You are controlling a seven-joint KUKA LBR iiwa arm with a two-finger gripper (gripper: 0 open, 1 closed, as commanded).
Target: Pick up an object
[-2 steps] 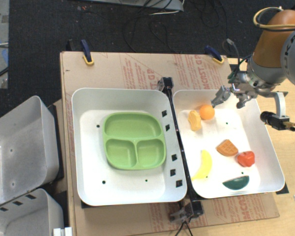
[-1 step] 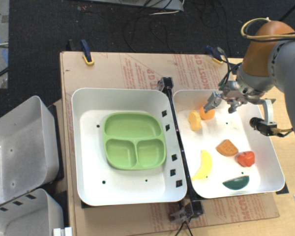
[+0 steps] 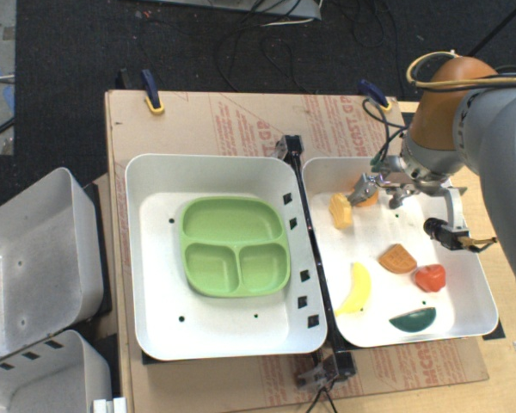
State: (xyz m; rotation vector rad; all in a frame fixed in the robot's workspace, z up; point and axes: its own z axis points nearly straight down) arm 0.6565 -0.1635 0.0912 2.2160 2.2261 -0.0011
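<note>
Progress looks slight: the grey gripper [image 3: 380,189] hangs over the right white bin [image 3: 473,312], beside the small yellow-orange block [image 3: 340,211]; I cannot tell the jaws' state. Nothing looks lifted yet.

White bins [image 3: 146,256] sit on a tan bench [image 3: 198,114]; the divided plate [image 3: 236,246] is light green, the banana [image 3: 357,289] yellow, the tomato [image 3: 430,277] red.
</note>
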